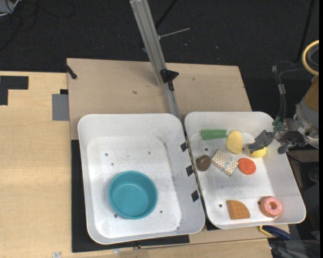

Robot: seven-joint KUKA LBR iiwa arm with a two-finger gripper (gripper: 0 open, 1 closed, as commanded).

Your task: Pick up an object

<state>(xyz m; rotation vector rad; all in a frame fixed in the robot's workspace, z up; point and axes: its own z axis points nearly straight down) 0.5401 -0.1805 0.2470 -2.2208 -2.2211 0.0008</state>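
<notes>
Overhead, the scene read as follows.

Bench: a pale wooden bench (27, 144) carried two shallow white bins side by side, with a slanted grey metal rail (151, 36) running down toward the seam between them.

Left bin: the left white plastic bin (97, 128) held a round teal plastic bowl (132, 194), upright, toward its near side.

Right bin: the right white plastic bin (290, 192) held the small toys. A green cylindrical stick (213, 134) lay near the far wall. A pale yellow egg-shaped piece (234, 142) sat just beside it. A brown round ball (203, 163) lay near the left wall, next to a checkered white block (225, 162). A red-orange round piece (247, 166) touched that block. A tan wedge (238, 209) and a pink frosted doughnut (270, 206) lay near the front wall, apart from each other.

Arm: the grey arm reached in from the right, over the right bin's right rim.

Gripper: the dark two-finger gripper (262, 140) hung directly over a small bright yellow object (258, 152), just beside the red-orange piece.

Jaws: cannot tell whether they were spread or closed, or whether they touched the yellow object.
</notes>
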